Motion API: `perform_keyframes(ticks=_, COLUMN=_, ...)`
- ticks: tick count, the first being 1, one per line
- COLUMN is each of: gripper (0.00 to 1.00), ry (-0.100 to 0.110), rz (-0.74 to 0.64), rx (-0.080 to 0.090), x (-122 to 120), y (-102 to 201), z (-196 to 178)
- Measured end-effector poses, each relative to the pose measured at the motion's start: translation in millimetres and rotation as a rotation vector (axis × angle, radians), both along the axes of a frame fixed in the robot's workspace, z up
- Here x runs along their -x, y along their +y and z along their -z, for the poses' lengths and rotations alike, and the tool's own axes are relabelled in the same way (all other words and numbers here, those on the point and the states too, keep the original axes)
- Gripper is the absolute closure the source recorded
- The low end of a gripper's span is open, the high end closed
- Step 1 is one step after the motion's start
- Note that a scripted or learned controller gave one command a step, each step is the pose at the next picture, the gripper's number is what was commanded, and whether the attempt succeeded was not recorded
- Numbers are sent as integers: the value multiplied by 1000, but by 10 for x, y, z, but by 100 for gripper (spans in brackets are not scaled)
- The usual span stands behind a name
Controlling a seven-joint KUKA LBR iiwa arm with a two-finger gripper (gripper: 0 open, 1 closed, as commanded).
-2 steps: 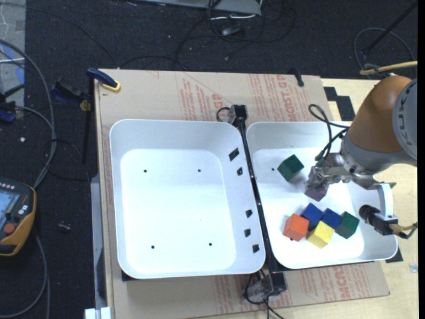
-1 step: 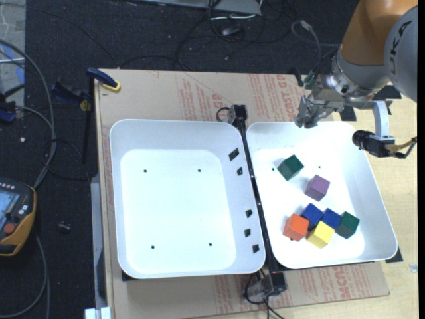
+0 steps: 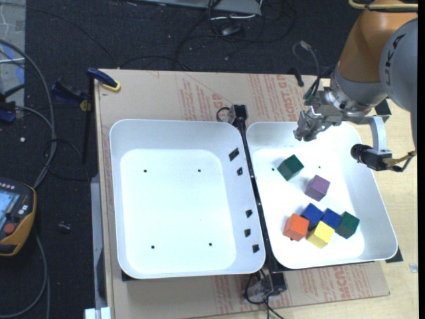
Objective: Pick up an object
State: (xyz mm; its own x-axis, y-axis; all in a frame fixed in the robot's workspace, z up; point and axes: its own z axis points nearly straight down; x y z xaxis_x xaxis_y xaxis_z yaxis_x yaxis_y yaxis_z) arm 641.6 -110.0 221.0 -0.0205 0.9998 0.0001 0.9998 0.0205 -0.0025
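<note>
Six small cubes in the right bin, all below the pincer in the picture, none touching it. Nearest: a dark green cube, just below and slightly left of the fingertips, standing alone. A little farther down and to the right, a purple cube, also alone. Farthest from the pincer, a tight cluster near the bin's lower edge: orange cube at the left, blue cube beside it, yellow cube below the blue, and a second green cube at the right end, each pressed against its neighbour.

Pincer itself poised over the upper rim area of the right bin, pointing down and leftward, on the grey arm with its orange band reaching in from the upper right. Nothing visible between the fingertips; spread or pressed together, cannot tell at this angle.

Well to the pincer's left, the left bin, side by side with the right one on the table.
</note>
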Motion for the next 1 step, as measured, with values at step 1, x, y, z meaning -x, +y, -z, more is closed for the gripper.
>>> perform_keyframes(ticks=1, gripper=0, ry=-2, rz=-1, rx=0, x=-5, y=6, z=-15)
